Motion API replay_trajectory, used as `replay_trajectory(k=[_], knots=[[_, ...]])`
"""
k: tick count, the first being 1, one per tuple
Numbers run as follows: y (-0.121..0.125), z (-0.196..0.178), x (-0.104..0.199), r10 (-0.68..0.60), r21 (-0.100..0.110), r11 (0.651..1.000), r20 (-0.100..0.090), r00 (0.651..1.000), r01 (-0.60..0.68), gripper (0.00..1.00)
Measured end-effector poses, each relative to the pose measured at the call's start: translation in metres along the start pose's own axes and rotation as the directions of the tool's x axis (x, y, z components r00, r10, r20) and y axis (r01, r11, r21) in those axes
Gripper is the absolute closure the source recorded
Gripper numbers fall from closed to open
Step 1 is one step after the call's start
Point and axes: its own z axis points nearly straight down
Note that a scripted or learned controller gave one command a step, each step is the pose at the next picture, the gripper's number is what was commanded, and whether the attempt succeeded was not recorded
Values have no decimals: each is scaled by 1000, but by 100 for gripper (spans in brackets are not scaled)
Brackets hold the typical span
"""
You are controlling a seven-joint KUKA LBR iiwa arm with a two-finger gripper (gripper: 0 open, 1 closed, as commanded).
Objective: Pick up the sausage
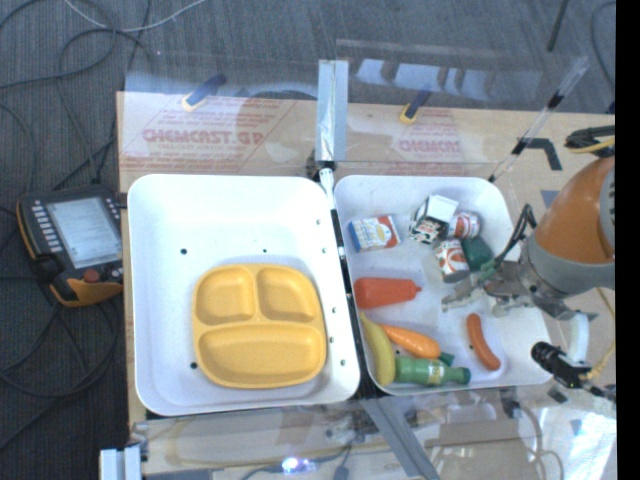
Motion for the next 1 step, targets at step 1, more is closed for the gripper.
replay_trajectory(k=[1], knots=[[-11,5,2,-67,-15,998,12,998,68,0]])
